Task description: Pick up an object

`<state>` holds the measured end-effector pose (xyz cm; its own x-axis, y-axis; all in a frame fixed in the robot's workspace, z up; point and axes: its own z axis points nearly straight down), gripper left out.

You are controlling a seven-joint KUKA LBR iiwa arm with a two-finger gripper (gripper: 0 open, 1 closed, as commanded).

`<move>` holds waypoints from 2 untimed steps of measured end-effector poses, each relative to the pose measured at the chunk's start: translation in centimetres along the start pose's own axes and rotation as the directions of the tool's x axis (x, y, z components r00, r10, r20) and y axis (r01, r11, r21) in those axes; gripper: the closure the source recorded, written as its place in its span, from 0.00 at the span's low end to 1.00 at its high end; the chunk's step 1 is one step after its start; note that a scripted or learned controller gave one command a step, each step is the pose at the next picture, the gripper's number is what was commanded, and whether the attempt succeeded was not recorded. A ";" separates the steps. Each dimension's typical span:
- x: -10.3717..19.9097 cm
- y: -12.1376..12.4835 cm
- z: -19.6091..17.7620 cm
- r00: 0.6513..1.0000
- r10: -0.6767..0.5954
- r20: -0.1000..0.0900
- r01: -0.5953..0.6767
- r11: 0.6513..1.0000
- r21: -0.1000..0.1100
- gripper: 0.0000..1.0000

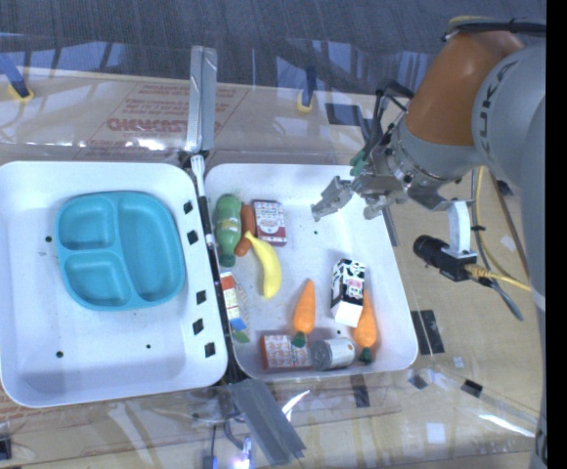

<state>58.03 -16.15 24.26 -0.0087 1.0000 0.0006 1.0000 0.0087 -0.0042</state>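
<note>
My gripper point(350, 201) hangs over the far right part of the right bin point(293, 179), open, with nothing between its fingers. Below it in that bin lie a black-and-white milk carton point(348, 284), two carrots point(304, 307) point(366, 326), a yellow banana point(267, 265), a red box point(269, 221), a green bottle point(228, 225), a red-labelled can on its side point(305, 352) and a small colourful pack point(232, 306) along the left wall.
The left bin point(29, 360) holds a blue divided plate point(119, 249). A grey upright post point(201, 101) stands behind the seam between the bins. The arm comes in from the right over the bench.
</note>
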 end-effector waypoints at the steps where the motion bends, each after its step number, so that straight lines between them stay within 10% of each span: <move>1: -2.4 -2.4 -17.9 0.999 -0.053 0.002 0.053 0.999 -0.005 0.00; 2: -4.8 -2.7 -3.9 1.000 0.016 0.000 -0.016 1.000 0.000 0.00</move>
<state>55.37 -20.99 28.19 0.0075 1.0000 0.0004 1.0000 -0.0075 -0.0043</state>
